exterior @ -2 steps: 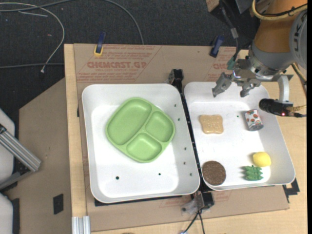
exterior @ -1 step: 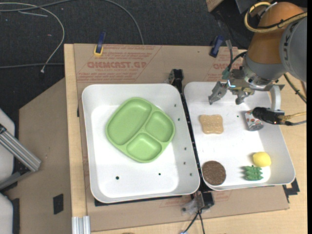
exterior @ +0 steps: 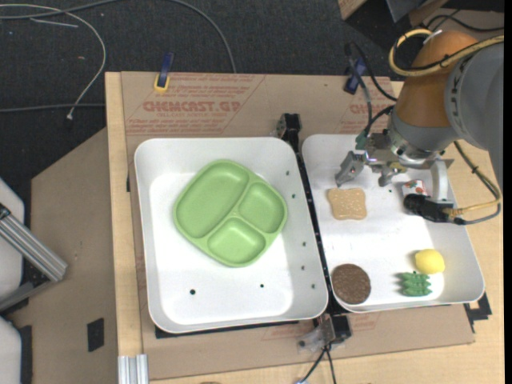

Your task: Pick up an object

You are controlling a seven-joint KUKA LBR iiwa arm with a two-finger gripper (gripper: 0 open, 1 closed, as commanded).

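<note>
Where wrist covers it, pincer point(exterior: 358, 165) grip unclear.

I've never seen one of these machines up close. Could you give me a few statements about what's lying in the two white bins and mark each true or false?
1. A green divided plate lies in the left bin. True.
2. The right bin holds four small things. True: a tan toast slice, a brown round patty, a yellow lemon-like piece and a green leafy piece.
3. The toast slice rests on the green plate. False: it lies in the right bin.
4. The yellow piece sits beside the green leafy piece. True.
5. The brown patty lies in the left bin. False: it lies at the right bin's near left corner.
</note>
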